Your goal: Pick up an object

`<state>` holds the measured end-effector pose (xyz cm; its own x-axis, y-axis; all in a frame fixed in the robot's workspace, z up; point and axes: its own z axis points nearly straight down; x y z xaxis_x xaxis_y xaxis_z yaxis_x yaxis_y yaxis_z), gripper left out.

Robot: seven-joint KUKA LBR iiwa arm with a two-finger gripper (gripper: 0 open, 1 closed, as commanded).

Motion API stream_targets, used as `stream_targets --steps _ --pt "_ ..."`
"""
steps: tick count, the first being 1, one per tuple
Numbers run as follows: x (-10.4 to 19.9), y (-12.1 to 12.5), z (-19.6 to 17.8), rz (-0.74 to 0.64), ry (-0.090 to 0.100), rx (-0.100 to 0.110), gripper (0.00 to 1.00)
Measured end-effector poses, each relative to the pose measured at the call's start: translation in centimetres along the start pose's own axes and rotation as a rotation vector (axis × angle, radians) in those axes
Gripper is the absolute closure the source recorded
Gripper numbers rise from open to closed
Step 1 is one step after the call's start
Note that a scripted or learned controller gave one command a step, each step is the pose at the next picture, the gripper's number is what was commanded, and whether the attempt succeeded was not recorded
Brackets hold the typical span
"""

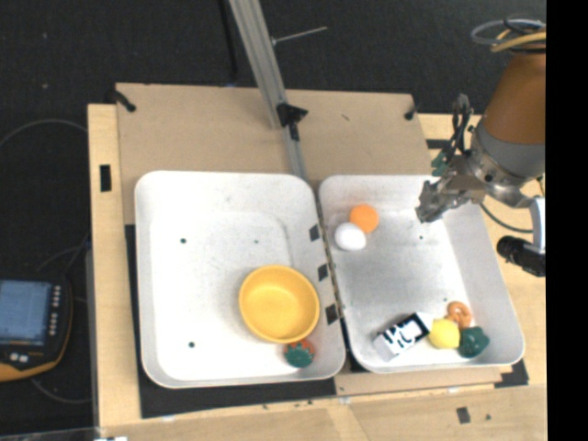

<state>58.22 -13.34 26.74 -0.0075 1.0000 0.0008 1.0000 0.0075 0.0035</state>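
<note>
A tan wooden bench stands on dark carpeted floor.

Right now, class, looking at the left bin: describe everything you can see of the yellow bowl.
The yellow bowl is round, plain and smooth, probably plastic, a deeper yellow on its inner wall. It stands upright, mouth up, with nothing visible inside. It sits in the left bin, toward its lower right corner, close to the divide between the two bins. A small green and orange object lies right against its lower rim; whether they touch is unclear.

A handheld pendant (screen lit blue) lies beside the bench.
</note>
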Motion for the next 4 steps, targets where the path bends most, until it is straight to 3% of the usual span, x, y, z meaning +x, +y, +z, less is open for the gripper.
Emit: stream_targets --steps 4 --pt "20.6 0.8 0.3 0.001 -0.001 0.002 1.00"
